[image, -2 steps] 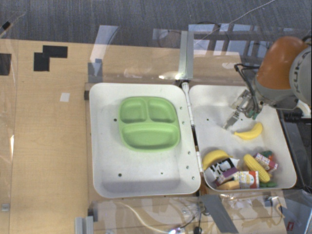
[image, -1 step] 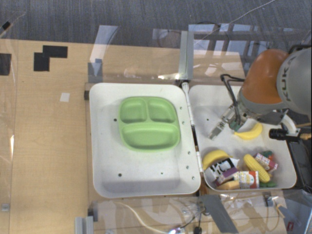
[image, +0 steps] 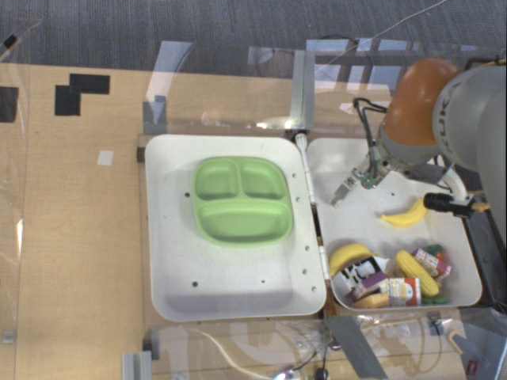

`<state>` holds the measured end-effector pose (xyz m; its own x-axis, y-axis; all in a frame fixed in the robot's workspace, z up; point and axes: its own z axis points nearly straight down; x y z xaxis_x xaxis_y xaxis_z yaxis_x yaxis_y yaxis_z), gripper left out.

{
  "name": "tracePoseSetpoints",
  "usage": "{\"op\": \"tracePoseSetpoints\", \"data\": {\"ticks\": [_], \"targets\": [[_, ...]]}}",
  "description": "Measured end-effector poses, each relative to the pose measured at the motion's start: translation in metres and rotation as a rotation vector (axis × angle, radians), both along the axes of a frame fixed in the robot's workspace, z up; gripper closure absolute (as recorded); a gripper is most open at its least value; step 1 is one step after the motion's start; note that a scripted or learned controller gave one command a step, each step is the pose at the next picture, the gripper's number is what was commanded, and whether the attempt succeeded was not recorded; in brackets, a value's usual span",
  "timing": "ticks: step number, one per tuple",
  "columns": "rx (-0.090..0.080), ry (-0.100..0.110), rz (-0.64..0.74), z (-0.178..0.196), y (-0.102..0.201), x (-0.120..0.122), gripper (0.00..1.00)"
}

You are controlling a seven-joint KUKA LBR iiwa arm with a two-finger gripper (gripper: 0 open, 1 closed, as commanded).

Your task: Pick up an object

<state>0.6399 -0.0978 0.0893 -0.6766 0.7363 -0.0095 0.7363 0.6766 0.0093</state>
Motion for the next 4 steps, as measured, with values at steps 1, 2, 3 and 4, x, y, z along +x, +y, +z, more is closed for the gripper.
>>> {"op": "tracePoseSetpoints", "data": {"ticks": [1,2,3,4], "targets": [[-0.001,0.007,0.067,0.044,-0.057,0.018,0.0],[-0.002,0.008,0.311,0.02,-0.049,0.015,0.0],[0.002,0.011,0.108,0.0,0.006,0.017,0.0],[0.015,0.026,-0.055,-0.002,-0.048,0.025,0.0]]}}
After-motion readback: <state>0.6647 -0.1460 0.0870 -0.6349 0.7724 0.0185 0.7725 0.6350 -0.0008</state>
